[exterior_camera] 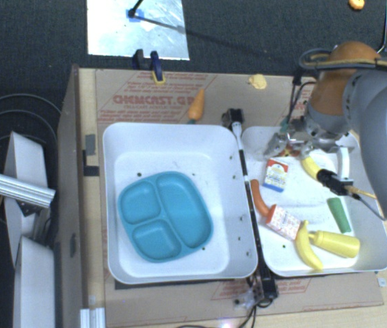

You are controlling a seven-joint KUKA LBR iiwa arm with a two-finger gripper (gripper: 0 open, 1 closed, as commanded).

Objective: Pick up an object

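Observation:
My gripper (pixel 286 144) hangs low over the back left part of the right bin (pixel 378 251). Just in front of it lies a small red, white and blue carton (pixel 275 175). A yellow banana-like piece (pixel 310 166) sits to the carton's right. Further forward lie an orange sausage (pixel 258 197), a red and white packet (pixel 284 223), a banana (pixel 306 247), a yellow bottle (pixel 336 242) and a green stick (pixel 339 214). Nothing shows in the gripper's grasp.
The left bin (pixel 122 142) holds a blue divided plate (pixel 165 214). On the cardboard behind the bins lie an orange carrot (pixel 197 106) and a small tan lump (pixel 258 82). The grey arm (pixel 378 108) covers the right bin's back right corner.

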